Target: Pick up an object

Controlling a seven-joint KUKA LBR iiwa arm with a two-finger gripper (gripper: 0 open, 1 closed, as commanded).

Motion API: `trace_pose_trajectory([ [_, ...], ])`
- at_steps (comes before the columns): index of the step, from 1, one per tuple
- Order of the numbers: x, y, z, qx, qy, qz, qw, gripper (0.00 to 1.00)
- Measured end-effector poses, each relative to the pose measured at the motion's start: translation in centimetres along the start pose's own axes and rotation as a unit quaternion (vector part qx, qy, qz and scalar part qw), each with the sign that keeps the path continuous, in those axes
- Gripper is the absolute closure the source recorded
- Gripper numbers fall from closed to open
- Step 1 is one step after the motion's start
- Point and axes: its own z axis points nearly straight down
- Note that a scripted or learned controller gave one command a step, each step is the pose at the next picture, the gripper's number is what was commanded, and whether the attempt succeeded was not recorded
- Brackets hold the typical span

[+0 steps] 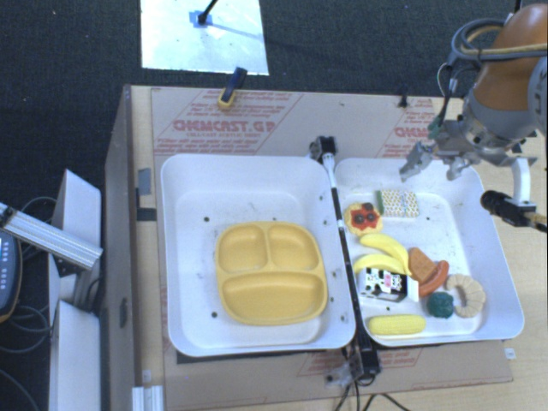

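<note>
Red lettering reading "CHEMCAST GP" (224,127) is printed on the protective sheet (282,114) that covers the table beneath the bins, well to the left of the end effector (435,163) and a little farther back. The same red print repeats in slanted rows across that sheet, including a patch (409,128) just behind and left of the end effector, but there the letters are too small to read. No other text or numbers are legible.

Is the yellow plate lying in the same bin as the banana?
No, the yellow plate lies in the left bin, while the banana lies in the right bin.
</note>
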Motion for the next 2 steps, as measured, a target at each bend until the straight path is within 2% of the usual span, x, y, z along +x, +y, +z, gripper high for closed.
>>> trace_pose_trajectory([
  [1, 0.2, -6.2, 11.4, -0.003, -0.001, 0.001, 1.0, 0.0],
  [2, 2.5, -10.2, 13.8, 0.001, 0.0, 0.001, 1.0, 0.0],
])
